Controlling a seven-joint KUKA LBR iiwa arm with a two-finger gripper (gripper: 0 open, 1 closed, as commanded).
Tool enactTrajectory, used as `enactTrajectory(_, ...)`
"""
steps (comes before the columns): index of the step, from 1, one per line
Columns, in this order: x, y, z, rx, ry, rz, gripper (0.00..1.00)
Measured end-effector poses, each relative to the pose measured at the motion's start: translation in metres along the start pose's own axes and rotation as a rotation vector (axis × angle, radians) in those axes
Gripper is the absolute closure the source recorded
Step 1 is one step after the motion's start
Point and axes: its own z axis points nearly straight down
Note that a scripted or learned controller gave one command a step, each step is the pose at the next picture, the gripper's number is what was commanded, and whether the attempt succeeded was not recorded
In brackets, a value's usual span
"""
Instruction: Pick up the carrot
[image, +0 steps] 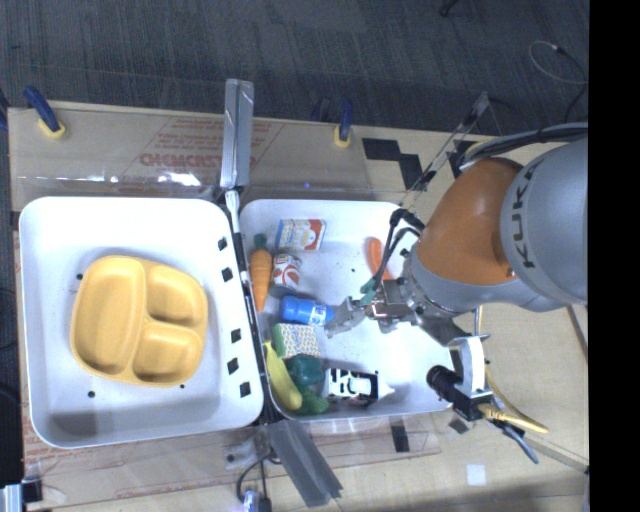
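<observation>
Reaching in from the right, the grey arm (540, 230) bends over the right bin (345, 215), its orange band sitting above the wrist and the wrist angled down and to the left. The gripper (350, 313) hangs over the middle of that bin, pointing left toward the row of objects along the bin's left wall. Whether its fingers are spread or closed cannot be told at this slant; nothing is visibly held between them.

The carrot (261, 275) lies against the left wall of the right bin, lengthwise from far to near, green top at the far end. It sits apart from the gripper, to its left. Just right of the carrot are a small red and white can (287, 271) and, nearer, a blue bottle (303, 311) lying on its side, its right end close to the gripper tip. A printed carton (300, 235) lies at the far side of the bin. Near the front sit a banana (281, 380), a green item (309, 378) and a black and white object (353, 384).

The left bin (50, 300) holds a yellow divided tray (138, 318)
</observation>
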Motion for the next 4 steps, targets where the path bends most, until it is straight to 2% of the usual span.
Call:
enactTrajectory(1, 0.021, 0.077, 0.063, 0.000, -0.001, 0.339, 0.00)
enactTrajectory(2, 0.027, 0.126, 0.087, -0.026, 0.001, 0.293, 0.00)
enactTrajectory(3, 0.033, 0.178, 0.101, -0.002, 0.003, 0.759, 0.00)
enactTrajectory(4, -0.050, 0.145, 0.104, 0.002, 0.002, 0.790, 0.00)
